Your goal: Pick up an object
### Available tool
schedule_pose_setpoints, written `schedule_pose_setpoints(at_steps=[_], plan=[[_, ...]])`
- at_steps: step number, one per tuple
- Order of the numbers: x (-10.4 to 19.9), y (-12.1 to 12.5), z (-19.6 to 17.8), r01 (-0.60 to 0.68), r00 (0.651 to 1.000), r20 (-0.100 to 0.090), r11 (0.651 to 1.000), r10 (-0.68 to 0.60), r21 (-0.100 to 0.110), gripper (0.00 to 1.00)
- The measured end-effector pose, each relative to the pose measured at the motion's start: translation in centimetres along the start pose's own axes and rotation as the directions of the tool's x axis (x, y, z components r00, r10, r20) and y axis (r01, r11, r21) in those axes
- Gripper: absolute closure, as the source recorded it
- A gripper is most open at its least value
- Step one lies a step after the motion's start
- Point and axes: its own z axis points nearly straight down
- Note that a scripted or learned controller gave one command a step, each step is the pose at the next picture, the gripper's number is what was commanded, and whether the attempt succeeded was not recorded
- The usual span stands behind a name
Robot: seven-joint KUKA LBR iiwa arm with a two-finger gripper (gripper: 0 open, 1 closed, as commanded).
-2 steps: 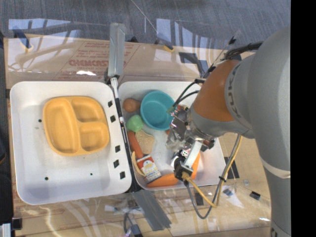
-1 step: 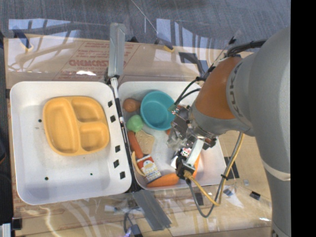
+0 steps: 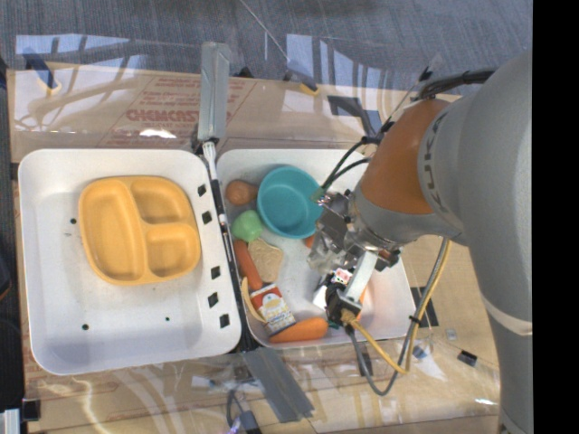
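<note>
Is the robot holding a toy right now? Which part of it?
Cannot tell. The gripper sits low in the right bin beside the teal bowl, and the wrist hides whatever may be in its grasp.

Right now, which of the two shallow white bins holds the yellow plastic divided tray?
The bin on the view's left; the yellow plastic divided tray lies flat in it. The bin on the right holds a teal plastic bowl instead.
</note>
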Motion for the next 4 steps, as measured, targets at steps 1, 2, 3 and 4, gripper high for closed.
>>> schedule_pose_setpoints(at_steps=[1,2,3,4], plan=[[0.7,-2.4,1.3,-0.062,0.998,-0.002,0.998,0.062,-0.005,1.00],[0.7,-2.4,0.4,-0.058,0.998,-0.002,0.998,0.058,-0.002,1.00],[5.3,-5.9,1.3,-0.138,0.990,-0.003,0.990,0.138,-0.003,1.00],[9.7,-9.3,1.4,-0.433,0.901,-0.005,0.901,0.433,-0.006,1.00]])
